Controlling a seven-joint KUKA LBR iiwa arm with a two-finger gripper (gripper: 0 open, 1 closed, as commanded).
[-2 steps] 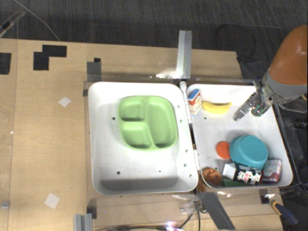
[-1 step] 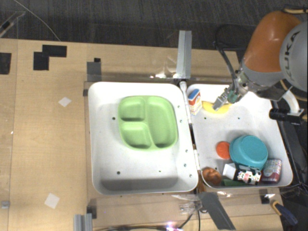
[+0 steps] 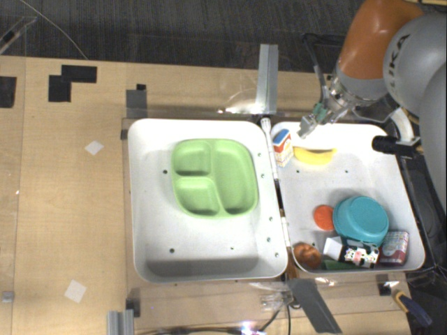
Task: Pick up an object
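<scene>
My gripper (image 3: 312,122) hangs over the back left corner of the right bin (image 3: 391,176), its fingers pointing down and left, with nothing visible between them. Just below it lies a yellow banana (image 3: 314,155). A small white carton with orange and blue print (image 3: 281,145) stands against the bin's left wall, to the left of the gripper. Further forward sit a teal bowl (image 3: 360,219), an orange disc (image 3: 323,217), a brown round object (image 3: 307,254), a black and white cow-patterned item (image 3: 360,256) and a red can (image 3: 395,248).
The left bin (image 3: 150,187) holds a green divided tray (image 3: 213,176). A grey metal post (image 3: 268,79) rises behind the divider between the bins. Black cables (image 3: 419,180) run along the right bin's right side.
</scene>
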